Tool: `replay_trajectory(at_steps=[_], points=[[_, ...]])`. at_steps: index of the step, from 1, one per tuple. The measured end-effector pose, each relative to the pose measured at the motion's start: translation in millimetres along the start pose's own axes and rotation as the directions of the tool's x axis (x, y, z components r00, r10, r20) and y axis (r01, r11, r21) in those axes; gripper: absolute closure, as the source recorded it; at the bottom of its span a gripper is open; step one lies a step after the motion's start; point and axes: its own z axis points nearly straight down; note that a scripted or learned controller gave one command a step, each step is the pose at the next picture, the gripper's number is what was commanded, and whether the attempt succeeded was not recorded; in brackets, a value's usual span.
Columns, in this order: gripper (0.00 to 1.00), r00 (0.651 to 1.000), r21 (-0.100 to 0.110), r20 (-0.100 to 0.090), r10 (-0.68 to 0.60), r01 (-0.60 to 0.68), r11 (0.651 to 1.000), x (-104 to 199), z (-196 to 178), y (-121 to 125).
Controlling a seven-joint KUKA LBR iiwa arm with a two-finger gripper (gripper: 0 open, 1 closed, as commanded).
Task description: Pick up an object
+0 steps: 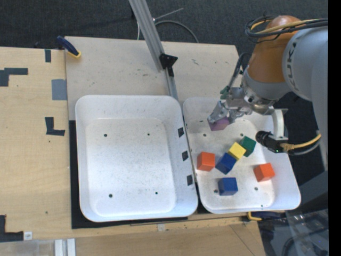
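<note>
I am looking down at a slant on a pale wooden worktop (32,143) that carries two shallow white bins side by side. My arm (282,57), grey with an orange band above the wrist, reaches in from the right over the far part of the right bin (290,196).

My hand (226,112) is low over that bin's far left corner, and a small purple block (219,124) sits right at its tip. The block looks to be between my fingers, so I judge I am gripping it, narrow, though the view is small and I cannot tell whether the block is off the bin floor or resting on it.

Nearer the camera in the same bin lie the other blocks, apart from my hand: an orange cube (206,161) by the left wall, a blue cube (226,164) just beside it, a yellow cube (237,151) touching that blue one, a green cube (248,144) just beyond the yellow, a second blue cube (227,186) nearer the front, and a second orange cube (264,172) to the right.

The left bin (85,111) holds no blocks.

As I judge it, the grasp seems made; raising the purple block clear of the bin is what remains.
</note>
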Motion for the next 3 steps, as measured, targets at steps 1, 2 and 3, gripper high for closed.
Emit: replay_trajectory(at_steps=[1,2,3], points=[[1.0,1.0,0.0,0.0,-0.001,0.001,1.0,57.2,4.8,-13.6],[1.0,1.0,0.0,0.0,0.0,0.0,1.0,101.4,3.1,-22.2],[1.0,1.0,0.0,0.0,-0.002,0.002,1.0,159.4,2.4,-34.2]])
